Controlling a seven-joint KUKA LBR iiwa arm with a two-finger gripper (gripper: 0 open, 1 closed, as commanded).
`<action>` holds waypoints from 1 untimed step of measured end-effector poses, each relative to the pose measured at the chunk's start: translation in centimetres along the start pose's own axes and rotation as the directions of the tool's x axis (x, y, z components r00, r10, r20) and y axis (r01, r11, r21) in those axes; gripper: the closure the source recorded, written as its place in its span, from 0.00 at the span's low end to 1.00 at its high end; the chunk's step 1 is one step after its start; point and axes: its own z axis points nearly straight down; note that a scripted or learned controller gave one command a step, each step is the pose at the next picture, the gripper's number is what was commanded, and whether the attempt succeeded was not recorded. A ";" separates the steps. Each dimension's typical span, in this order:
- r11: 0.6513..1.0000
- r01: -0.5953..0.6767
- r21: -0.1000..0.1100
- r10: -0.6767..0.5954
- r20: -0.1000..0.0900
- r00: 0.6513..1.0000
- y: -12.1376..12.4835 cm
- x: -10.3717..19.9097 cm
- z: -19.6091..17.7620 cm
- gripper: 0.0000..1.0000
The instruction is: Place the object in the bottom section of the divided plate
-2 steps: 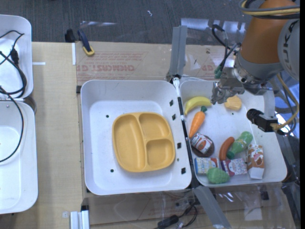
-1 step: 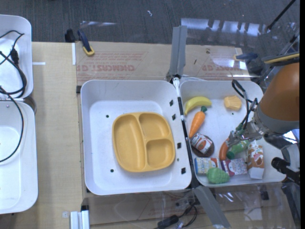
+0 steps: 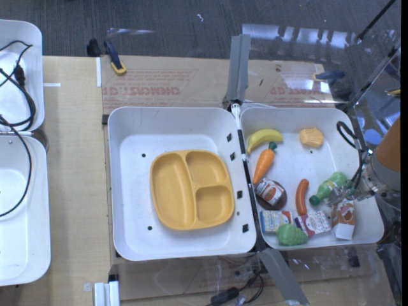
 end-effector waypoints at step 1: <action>0.981 0.193 -0.014 -0.193 0.016 0.981 0.3 -1.0 1.2 1.00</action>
